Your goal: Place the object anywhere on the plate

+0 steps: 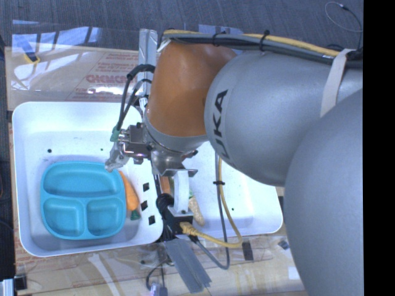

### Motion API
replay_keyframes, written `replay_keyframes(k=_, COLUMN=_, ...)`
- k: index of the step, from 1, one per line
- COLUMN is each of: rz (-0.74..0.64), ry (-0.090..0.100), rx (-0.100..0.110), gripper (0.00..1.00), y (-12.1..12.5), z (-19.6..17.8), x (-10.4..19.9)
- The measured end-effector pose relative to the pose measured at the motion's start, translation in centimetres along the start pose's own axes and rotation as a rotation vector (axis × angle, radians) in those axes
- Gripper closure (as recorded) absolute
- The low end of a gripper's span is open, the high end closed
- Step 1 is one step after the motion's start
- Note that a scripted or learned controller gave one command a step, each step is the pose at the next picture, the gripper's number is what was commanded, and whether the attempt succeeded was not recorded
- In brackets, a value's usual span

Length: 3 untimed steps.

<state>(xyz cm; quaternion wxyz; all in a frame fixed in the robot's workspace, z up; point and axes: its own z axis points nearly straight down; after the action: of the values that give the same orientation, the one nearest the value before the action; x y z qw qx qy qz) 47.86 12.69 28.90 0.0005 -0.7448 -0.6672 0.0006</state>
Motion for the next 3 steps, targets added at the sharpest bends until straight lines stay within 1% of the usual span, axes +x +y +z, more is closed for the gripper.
replay_keyframes(k=1, rz=0.001, ry=0.0, rx=0.0, gripper=0.0, y=0.01, z=0.0, x=-0.04)
replay_keyframes(k=2, rz=-0.008, ry=-0.002, rx=0.002, gripper=1.0, y=0.01, z=-0.94, x=0.1)
replay_keyframes(k=3, rz=-0.009, ry=-0.002, rx=0.003, gripper=0.0, y=0.0, z=-0.93, x=0.11)
